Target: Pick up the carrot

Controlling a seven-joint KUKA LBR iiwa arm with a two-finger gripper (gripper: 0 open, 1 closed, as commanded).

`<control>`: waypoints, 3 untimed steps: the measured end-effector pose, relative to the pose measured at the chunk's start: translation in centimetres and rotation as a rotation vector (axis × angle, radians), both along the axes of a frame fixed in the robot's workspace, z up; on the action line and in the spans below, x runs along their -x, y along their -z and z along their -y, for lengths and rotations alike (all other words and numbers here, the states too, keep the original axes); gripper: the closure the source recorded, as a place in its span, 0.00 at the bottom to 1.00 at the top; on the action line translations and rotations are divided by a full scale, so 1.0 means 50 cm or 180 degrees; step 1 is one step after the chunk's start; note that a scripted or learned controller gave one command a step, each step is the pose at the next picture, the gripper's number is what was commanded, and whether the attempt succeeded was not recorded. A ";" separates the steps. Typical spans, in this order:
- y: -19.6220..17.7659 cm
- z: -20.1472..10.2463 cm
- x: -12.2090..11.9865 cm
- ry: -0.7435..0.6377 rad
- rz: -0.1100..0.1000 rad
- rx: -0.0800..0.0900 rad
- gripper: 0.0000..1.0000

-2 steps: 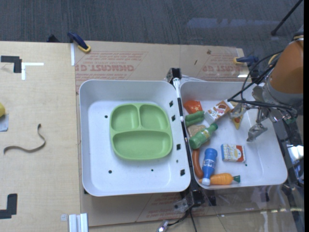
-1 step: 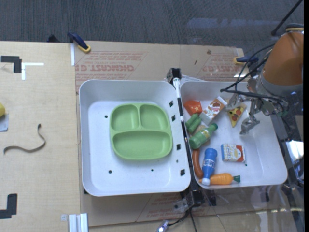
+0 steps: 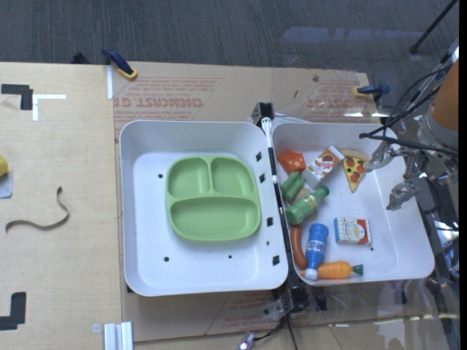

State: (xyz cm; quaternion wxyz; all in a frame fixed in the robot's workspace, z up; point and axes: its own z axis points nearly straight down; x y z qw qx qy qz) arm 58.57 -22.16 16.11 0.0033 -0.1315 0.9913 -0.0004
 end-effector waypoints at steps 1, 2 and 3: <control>0.133 0.000 -0.008 -0.0126 -0.0002 0.0003 0.00; 0.133 -0.122 -0.081 -0.1137 0.0007 0.0007 0.00; 0.137 -0.254 0.063 -0.0833 -0.0009 -0.0003 0.00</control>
